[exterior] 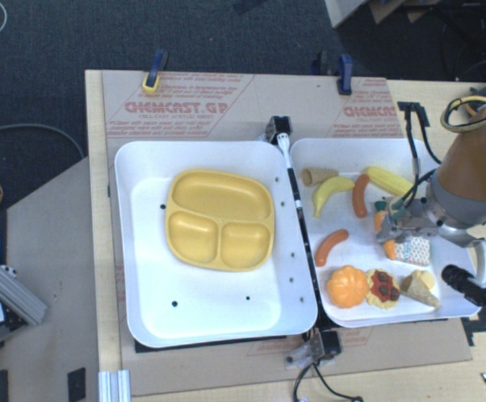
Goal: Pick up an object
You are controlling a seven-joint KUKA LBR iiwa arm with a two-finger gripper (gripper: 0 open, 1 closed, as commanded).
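The right bin (310,153) holds several toy foods: a yellow banana (331,193), two red sausages (359,195) (331,245), a yellow corn cob (387,179), an orange fruit (348,286), a pizza slice (384,288) and a tan wedge (420,285). My gripper (394,226) is low over the bin's right middle. It sits right by a small orange piece (385,221) and a white-and-blue patterned item (412,250). The arm's wrist hides what lies directly beneath it.
The left bin (142,249) holds a yellow three-compartment plate (219,219). A raised divider (297,216) separates the bins. A small brown item (316,176) lies at the right bin's back left. Cables (412,136) run along the arm at the right.
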